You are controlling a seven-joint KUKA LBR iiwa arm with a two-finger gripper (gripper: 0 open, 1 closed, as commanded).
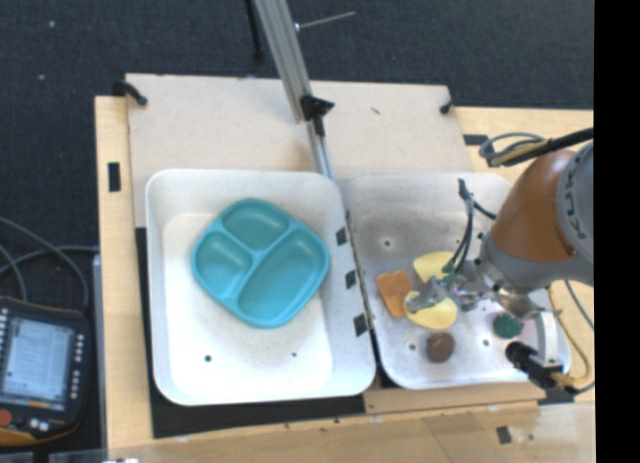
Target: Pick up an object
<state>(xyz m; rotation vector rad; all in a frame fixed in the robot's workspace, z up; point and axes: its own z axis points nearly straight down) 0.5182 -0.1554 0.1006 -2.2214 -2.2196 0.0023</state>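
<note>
The gripper [432, 298] is down in the right bin [400, 213] among the yellow pieces [433, 313] — the reach-and-grasp step, it seems. Whether it is wide, narrow or holding anything cannot be told. Next comes a firm closing, then a straight lift.

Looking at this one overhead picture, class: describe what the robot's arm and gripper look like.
The arm is bulky and rounded, with an orange band above a grey wrist section. Thin dark cables loop around it. The gripper is small, metallic grey, with slim fingers.
</note>
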